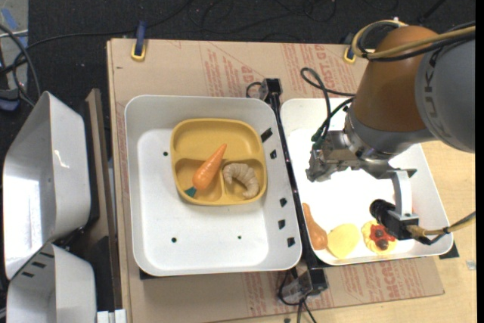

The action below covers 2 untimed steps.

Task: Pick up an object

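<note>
While no single object is singled out by the task, the pickable things lie in two groups. In the left bin (151,238) a yellow divided plate (219,131) sits toward the back, holding a carrot (209,167) that lies aslant across the divider and, just beside it to the right, a pale curled shrimp (242,178). A small dark green bit shows at the carrot's lower end, touching it.

In the right bin (428,185), along the front wall, lie an orange drumstick-shaped piece (314,227) at the left corner, a pale yellow round piece (342,240) next to it, and a yellow and red item (376,236) just right of that, partly covered by a black fitting with a cable.

Above the rear half of the right bin, well apart from those three items, is the gripper (327,163), seen from above as a cluster of grey metal and cable. Its fingers point down under the wrist and are hidden, so I cannot tell whether they are spread or closed; nothing is visibly between them. The arm (393,87), with its orange band, comes in from the right and covers the bin's back right corner.

Both bins rest on a cardboard sheet (227,68) with clamps at its far edge, and cables trail over the dark floor behind.
</note>
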### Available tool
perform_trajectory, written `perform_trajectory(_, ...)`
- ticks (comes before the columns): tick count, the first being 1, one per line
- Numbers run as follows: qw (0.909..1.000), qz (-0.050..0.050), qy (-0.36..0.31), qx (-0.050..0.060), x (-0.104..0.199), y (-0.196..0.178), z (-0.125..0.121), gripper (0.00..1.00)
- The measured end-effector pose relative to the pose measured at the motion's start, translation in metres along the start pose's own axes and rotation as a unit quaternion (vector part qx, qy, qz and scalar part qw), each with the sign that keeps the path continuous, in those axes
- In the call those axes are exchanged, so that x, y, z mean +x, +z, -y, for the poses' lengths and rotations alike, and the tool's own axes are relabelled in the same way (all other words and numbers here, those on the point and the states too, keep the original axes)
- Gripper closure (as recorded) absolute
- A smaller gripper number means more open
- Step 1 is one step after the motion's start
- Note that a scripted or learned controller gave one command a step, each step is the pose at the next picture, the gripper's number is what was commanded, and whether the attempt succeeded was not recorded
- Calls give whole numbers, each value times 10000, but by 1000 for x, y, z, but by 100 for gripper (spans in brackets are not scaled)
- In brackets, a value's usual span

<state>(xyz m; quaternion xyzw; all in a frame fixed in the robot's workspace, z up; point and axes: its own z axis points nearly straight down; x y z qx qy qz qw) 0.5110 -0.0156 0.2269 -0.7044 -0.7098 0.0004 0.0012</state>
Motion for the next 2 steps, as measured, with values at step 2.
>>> perform_trajectory(2,10000,3,-2,-10,101,-6,-11,100)
